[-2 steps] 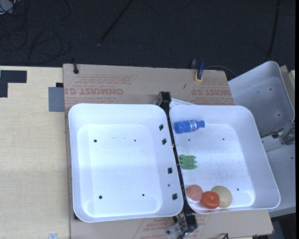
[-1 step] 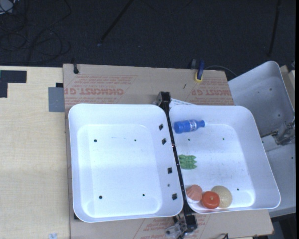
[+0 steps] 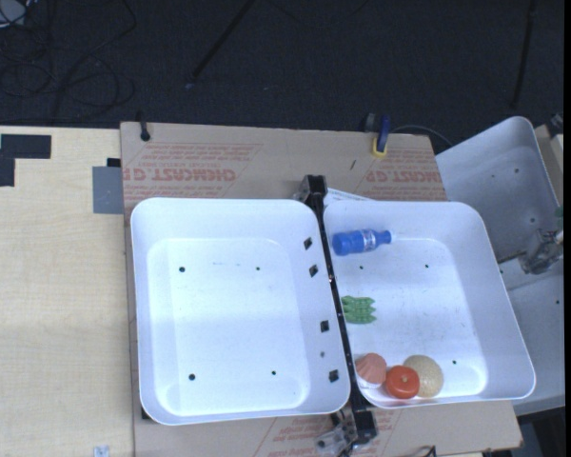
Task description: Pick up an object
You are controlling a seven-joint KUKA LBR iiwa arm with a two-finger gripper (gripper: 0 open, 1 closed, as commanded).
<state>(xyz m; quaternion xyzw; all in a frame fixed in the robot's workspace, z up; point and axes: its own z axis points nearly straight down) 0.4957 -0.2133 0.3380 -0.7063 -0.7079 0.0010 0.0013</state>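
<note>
One blue bottle (image 3: 361, 242) lies sideways, cap pointing right.

We see two bins side by side; the right bin (image 3: 476, 255) holds a bottle (image 3: 361, 242) far, a pod cluster (image 3: 358, 309) mid-left, and three round items (image 3: 400, 377) touching at its near edge.

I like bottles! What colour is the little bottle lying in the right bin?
Blue, with a white cap: the bottle shows clearly in the camera view.

one fixed overhead camera, slanted down on both white bins (image 3: 147, 255)
</note>
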